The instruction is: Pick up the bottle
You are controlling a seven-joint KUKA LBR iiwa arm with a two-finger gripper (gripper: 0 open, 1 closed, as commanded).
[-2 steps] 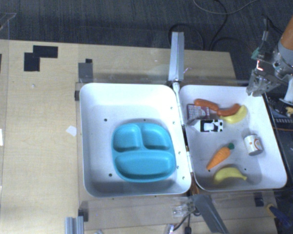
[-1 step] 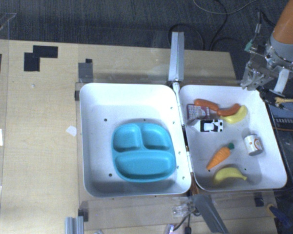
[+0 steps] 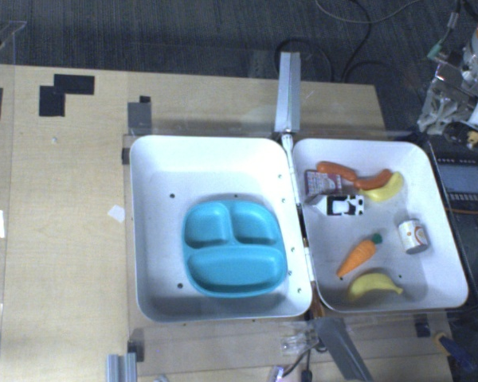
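Camera view: bottle (image 3: 413, 235) lying near right bin (image 3: 450, 237) right edge, ungrasped; pincer (image 3: 444, 111) parked off-bin, state indeterminable; approach pending.

Glossy blue plastic tray (image 3: 235, 247); smooth white plastic bins (image 3: 155, 237); matt pale wooden bench (image 3: 56, 237)

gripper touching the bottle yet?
Apart. The camera view shows the gripper up beyond the right bin's far corner, with bare bin floor between it and the bottle.
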